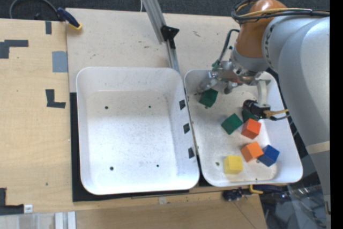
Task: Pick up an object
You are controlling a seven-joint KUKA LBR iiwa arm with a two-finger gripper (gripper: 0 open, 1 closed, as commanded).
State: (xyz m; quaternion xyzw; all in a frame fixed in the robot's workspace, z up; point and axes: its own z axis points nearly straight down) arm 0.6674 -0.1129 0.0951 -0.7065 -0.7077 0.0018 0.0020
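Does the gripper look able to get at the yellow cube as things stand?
Probably yes. The yellow cube sits alone near the right bin's front wall, open from above. The gripper is at the bin's far end by a green block.

I can read no text, label, brand or number anywhere on the bench, bins or blocks

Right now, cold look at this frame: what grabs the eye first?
The grey arm with its orange band reaching in from the right, its gripper over the right bin by a dark green block. Then the bright cluster below: green, orange, blue and yellow blocks.
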